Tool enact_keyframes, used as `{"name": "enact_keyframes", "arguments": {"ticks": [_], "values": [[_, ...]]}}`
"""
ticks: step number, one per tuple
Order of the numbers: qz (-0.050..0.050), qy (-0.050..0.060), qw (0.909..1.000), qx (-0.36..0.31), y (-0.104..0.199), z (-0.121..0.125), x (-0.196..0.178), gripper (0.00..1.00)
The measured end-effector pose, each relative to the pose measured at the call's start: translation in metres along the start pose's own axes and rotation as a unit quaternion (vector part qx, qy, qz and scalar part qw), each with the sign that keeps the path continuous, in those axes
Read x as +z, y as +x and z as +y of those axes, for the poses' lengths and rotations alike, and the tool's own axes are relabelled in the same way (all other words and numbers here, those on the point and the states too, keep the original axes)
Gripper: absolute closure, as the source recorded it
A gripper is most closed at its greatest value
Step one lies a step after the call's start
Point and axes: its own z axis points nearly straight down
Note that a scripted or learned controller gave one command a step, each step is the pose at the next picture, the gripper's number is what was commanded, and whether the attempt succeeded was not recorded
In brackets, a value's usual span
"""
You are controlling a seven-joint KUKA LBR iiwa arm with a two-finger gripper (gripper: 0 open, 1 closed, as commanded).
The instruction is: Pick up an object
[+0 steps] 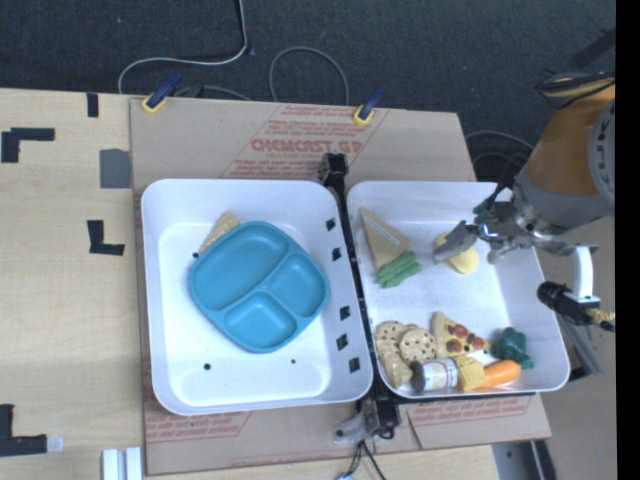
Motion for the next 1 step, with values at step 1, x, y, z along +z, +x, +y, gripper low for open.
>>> {"name": "enact_keyframes", "arguments": {"ticks": [1], "values": [[0.004,0.008,1.0000,-0.002,0.0698,0.0031,0.0357,0.00]]}}
